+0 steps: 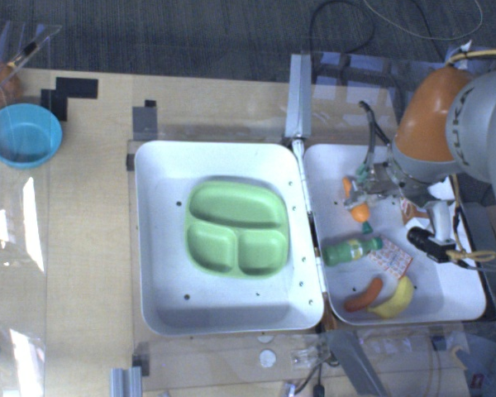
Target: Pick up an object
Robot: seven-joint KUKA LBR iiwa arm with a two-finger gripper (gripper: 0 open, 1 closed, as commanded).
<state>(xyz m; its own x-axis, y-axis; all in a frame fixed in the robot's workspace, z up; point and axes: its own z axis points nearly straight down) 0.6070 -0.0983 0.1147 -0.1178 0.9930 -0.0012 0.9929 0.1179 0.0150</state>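
Currently gripper hovers over right bin, just above small orange object; jaw state cannot be told. Risk: green bottle nearby, crowded contents could deflect grasp, causing miss.

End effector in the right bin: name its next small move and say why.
Probably a short, straight descent. The end effector hangs in the right bin directly over a small orange object, with the green bottle lying just beyond, so a sideways shift risks nudging the bottle. Whether it already touches the orange piece cannot be told.
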